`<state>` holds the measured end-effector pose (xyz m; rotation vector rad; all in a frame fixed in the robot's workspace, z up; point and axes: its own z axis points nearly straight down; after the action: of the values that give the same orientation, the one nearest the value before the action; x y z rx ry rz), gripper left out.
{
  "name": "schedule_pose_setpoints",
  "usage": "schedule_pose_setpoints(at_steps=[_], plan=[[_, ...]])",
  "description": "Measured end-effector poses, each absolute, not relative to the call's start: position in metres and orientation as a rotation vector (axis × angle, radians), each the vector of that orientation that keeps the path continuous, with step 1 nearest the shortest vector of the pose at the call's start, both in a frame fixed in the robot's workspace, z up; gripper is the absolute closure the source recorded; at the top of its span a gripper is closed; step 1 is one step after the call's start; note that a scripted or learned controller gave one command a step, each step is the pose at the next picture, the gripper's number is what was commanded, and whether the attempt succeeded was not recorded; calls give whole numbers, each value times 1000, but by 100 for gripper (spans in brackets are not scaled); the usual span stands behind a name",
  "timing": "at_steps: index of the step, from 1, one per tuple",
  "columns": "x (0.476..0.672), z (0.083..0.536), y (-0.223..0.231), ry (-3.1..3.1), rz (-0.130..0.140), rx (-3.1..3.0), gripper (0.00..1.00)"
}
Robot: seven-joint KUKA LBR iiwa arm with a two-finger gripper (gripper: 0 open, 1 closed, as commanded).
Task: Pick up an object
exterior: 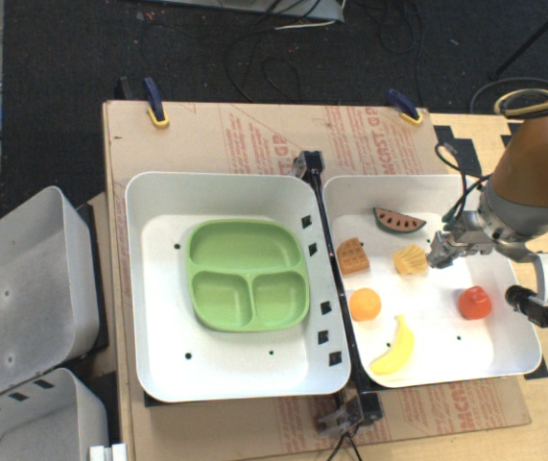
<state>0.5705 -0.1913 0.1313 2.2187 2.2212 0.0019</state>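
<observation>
The right bin [504,358] holds a watermelon slice [399,221], a brown bread-like piece [352,255], a pale yellow ridged piece [411,259], an orange [365,303], a banana [395,348] and a red tomato-like fruit [475,303]. My gripper [443,250] comes in from the right and sits low just right of the yellow ridged piece, beside or touching it. The arm's orange band [533,161] rises above it at the right edge.
The left bin [158,353] holds a green divided plate [249,275]. A black divider [326,257] runs between the bins. Grey tubs [19,286] stand off the bench's left side. Clamps and cables lie along the back edge.
</observation>
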Motion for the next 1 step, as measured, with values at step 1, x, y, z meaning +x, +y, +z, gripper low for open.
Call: schedule_pose_setpoints(at_steps=[1], plan=[[567,193,-187,2221,5,2213,100]])
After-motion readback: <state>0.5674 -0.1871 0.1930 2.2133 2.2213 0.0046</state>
